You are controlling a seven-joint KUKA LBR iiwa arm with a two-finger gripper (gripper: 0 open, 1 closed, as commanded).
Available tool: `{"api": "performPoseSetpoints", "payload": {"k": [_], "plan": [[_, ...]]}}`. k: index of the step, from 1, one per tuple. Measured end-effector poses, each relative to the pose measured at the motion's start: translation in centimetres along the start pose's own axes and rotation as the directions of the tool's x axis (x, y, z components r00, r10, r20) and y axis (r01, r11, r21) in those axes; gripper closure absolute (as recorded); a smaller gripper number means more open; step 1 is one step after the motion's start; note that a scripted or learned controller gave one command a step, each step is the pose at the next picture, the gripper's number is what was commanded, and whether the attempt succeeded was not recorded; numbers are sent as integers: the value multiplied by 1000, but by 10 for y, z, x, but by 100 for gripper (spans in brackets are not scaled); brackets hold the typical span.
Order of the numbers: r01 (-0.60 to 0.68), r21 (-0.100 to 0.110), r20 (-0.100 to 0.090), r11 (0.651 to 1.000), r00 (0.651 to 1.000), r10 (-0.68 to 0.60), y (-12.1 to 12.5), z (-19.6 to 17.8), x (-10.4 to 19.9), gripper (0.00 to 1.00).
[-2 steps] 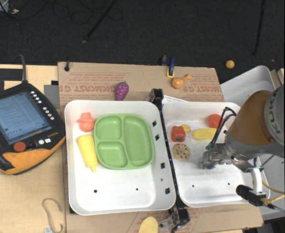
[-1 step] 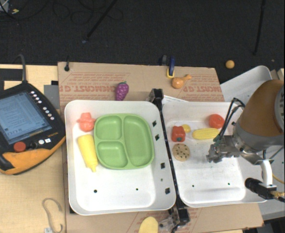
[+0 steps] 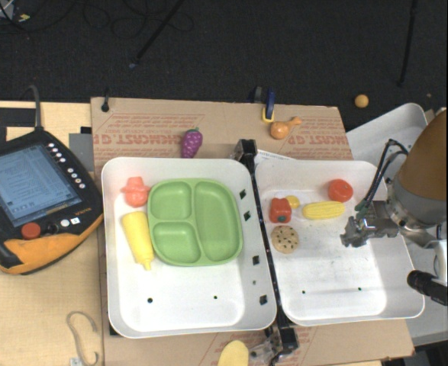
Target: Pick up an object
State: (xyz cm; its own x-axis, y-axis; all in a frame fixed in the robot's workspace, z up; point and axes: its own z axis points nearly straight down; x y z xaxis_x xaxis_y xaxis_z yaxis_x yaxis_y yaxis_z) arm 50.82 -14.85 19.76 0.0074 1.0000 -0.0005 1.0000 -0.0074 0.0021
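The jaws hung with their state untellable; the corn cob lay just up-left of them, long axis crosswise.

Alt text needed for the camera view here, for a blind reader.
A grey arm's claw hangs over the right bin, right of a corn cob, tomato, cookie and red pepper. The left bin holds a green tray, yellow bottle and pink toy.

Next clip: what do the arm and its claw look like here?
The arm comes in from the right as a rounded body, brownish-orange on top with a grey band below. Thin black cables loop from it down to the claw, a small dark grey metal assembly. No markings can be made out.
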Motion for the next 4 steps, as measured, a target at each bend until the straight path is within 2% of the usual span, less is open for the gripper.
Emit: {"api": "performPoseSetpoints", "payload": {"k": [1,2,3,4], "plan": [[7,1,0,1000,1000,-7,1,-32,-1,100],[11,3,-3,1000,1000,-11,8,-33,48,100],[12,4,-3,1000,1000,-12,34,-27,104,100],[10,4,-2,1000,1000,-10,56,-25,146,100]]}}
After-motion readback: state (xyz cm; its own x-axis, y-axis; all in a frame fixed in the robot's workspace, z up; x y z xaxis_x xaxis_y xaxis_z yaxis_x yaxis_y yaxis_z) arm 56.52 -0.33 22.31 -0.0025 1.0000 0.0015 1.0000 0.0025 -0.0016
